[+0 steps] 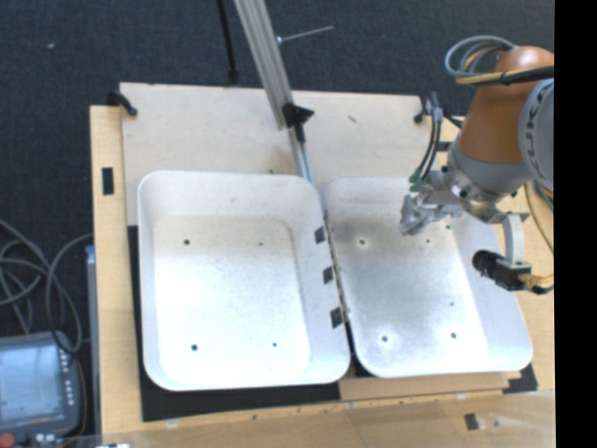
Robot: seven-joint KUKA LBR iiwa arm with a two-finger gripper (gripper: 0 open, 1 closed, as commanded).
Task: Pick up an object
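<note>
Object for picking: its place cannot be told from the camera view; nothing can be made out at the gripper's tip. Gripper (415, 215): low over the far part of the right bin (504, 348), near that bin's middle from left to right; whether its jaws stand wide or narrow cannot be told. Arm (494, 129): grey with an orange band, entering from the right over the bin's far right corner. Left bin (142, 203): white, shallow, touching the right bin along a seam with small black clips (328, 274). Bench (107, 250): pale wood, bearing both bins. Metal rail (261, 35): slanting from the far side down to the seam. Screen unit (33, 385): on the dark floor, near left, with cables (28, 259) beside it.
</note>
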